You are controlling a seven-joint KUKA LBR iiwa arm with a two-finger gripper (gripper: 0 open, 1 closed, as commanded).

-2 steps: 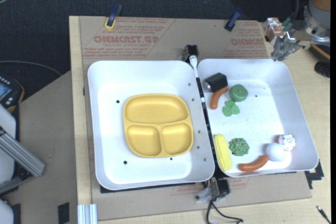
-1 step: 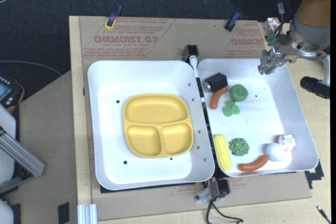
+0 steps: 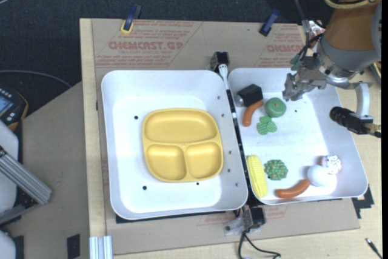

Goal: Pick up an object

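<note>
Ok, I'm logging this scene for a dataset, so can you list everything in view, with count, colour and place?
Left bin: 1, white, left half of the bench.
Divided plate: 1, yellow, middle of the left bin.
Right bin: 1, white, beside the left bin.
Black block: 1, black, right bin's far left corner.
Carrot: 1, orange, below the black block.
Round green fruit: 1, green, right of the carrot.
Leafy green piece: 1, green, below the fruit.
Corn cob: 1, yellow, near left edge.
Broccoli: 1, green, beside the corn.
Sausage: 1, orange-red, near edge.
White ball: 1, white, near right corner.
Gripper: 1, grey, above the right bin's far side.
</note>
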